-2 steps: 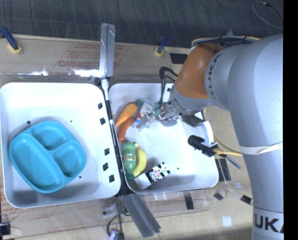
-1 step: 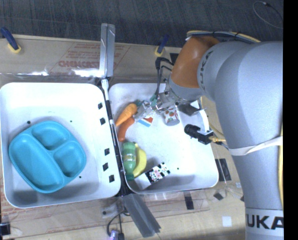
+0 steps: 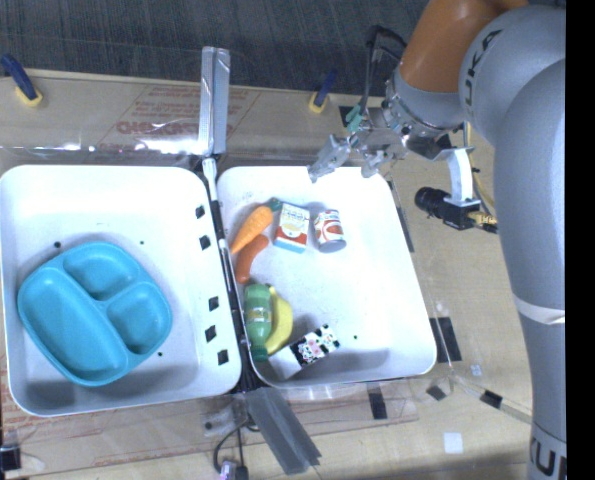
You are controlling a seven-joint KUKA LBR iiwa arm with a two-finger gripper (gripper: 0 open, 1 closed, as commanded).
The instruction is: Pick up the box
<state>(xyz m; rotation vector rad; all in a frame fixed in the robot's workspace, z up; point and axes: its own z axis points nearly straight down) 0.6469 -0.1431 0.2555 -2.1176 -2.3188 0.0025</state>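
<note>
Two shallow white bins are seen side by side on the worktop (image 3: 97,108). The left bin (image 3: 37,193) contains a blue divided plate (image 3: 92,311), lying toward its near left part.

The right bin (image 3: 397,298) contains several items. The box (image 3: 292,226), a small carton with an orange and white face, is located in the far part of the right bin, lying flat. A small red and white can (image 3: 328,230) is found just beside it on the right, on its side. An orange carrot (image 3: 251,240) is placed to the left of the box, close to the dividing wall between the bins. Nearer the front, a green and yellow item (image 3: 264,318) is seen against that same wall, and a small black and white patterned carton (image 3: 315,347) is lying just beside it to the right.

The gripper (image 3: 350,158) is positioned over the far rim of the right bin, above and to the right of the box, apart from it. Its fingers are seen spread apart, with nothing between them. The arm (image 3: 517,168) is observed entering from the right.
</note>
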